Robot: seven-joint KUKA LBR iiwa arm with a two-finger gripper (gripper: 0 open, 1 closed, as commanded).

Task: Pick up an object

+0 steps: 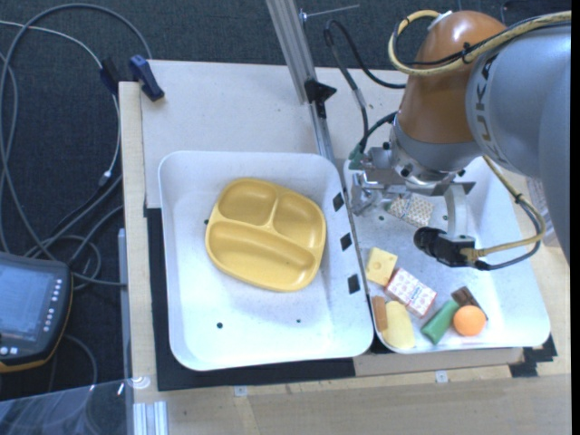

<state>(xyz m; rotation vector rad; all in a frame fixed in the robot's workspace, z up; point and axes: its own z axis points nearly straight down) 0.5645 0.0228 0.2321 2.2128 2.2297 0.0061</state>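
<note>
My gripper hangs under the grey and orange wrist over the upper part of the right bin. Just beneath it lies a small white speckled piece; whether it is touched is hidden by the wrist. Nearer the front of this bin lie a yellow cheese wedge, a red-and-white checked packet, a pale yellow piece, a green block, an orange ball and a brown chocolate piece.
The left bin holds a yellow divided plate. A metal pole rises between the bins at the back. A black connector with a yellow cable hangs from the arm over the right bin. Cables and a pendant lie left of the bench.
</note>
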